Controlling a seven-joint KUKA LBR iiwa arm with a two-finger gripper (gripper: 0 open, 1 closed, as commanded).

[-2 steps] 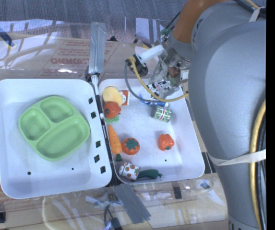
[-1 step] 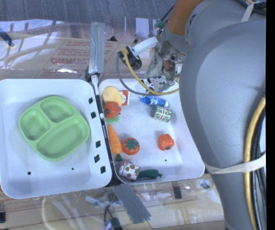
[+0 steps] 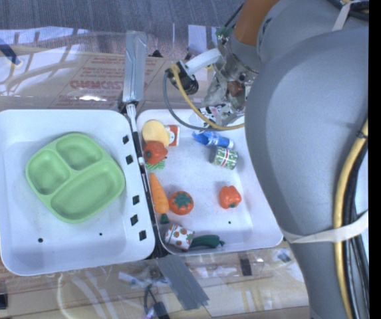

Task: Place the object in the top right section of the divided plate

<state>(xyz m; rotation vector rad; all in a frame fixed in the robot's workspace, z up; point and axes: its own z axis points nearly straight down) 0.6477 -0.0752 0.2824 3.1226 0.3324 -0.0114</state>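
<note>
A green divided plate [image 3: 75,176] with three sections lies in the left bin [image 3: 17,244]. The right bin [image 3: 260,224] holds several toy foods: a yellow piece [image 3: 153,131], a red tomato [image 3: 154,153], an orange carrot [image 3: 157,193], a second tomato [image 3: 181,203], a red pepper [image 3: 229,197], a blue bottle [image 3: 211,139] and a green-and-white can [image 3: 224,157]. My gripper [image 3: 219,110] hangs over the far edge of the right bin, just above the blue bottle. Nothing visible is held between its tips.
A spotted toy [image 3: 177,236] and a dark green vegetable [image 3: 207,242] lie at the right bin's near edge. A small orange-and-white box [image 3: 171,135] sits beside the yellow piece. The arm's grey body [image 3: 310,145] covers the bin's right side. Yellow cable loops [image 3: 177,105] hang beside the wrist.
</note>
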